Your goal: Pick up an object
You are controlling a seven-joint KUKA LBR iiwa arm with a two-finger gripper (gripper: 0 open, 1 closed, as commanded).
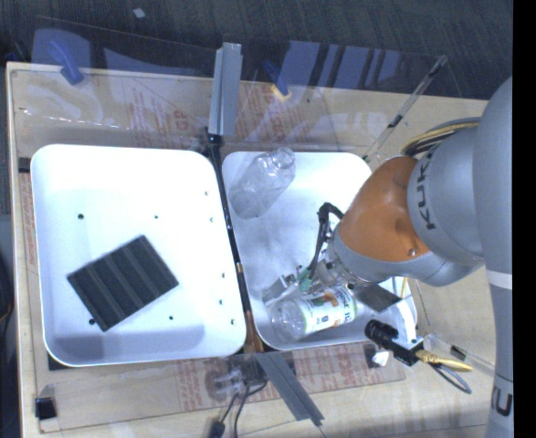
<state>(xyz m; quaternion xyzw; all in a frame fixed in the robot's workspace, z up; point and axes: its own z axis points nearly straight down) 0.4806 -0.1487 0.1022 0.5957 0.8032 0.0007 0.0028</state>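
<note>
As I look down on the bench from above, the left bin [121, 167] lies at the left of my view, a shallow white tray. On its floor, toward the near left, rests a dark ribbed slab [123, 282], flat and turned at an angle, well apart from the arm.

Moving right, a narrow divider separates it from the right bin [277, 235]. At that bin's far left corner a clear plastic bottle [261, 182] lies on its side, untouched. Near the bin's front wall lies a second bottle [318, 314] with a green and white label, also on its side.

Right again, the grey arm with its orange band reaches in and bends down over this near bottle. The gripper [306, 281] sits low in the bin, just above and touching or almost touching the labelled bottle's far side. The wrist hides much of it, so I cannot tell how it is set or whether anything is caught in it.

I judge the step in hand to be the descent and grasp on the labelled bottle. The next move calls for a firm closure across the bottle's body, then a straight lift. A round, smooth bottle lying down may roll or squirt out toward the bin's near wall.
</note>
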